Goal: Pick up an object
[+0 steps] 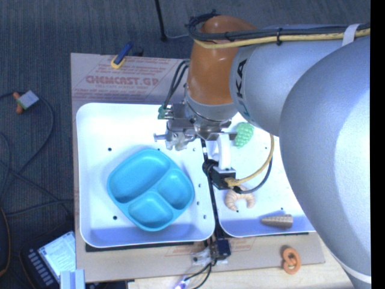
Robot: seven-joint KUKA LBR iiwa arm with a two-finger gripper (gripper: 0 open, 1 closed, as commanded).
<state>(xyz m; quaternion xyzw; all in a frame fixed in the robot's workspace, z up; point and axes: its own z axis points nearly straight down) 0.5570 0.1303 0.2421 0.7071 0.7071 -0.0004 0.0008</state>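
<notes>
Robotics lab. Grey carpet point(36, 35) across frame top and left, loose cables point(24, 167) at left, cardboard sheet point(120, 80) under two white bins point(90, 161), industrial arm point(313, 95) filling right.

Right bin point(264, 229): the arm point(313, 89) is covering most of it.
Green object point(243, 135): peeking out beside the arm, partly hidden.
Gripper point(180, 138): fingers sitting under the wrist, state unclear.

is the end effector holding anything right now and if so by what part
Cannot be told: the end effector hangs above the left bin near the blue divided plate, its tips hidden.
</notes>
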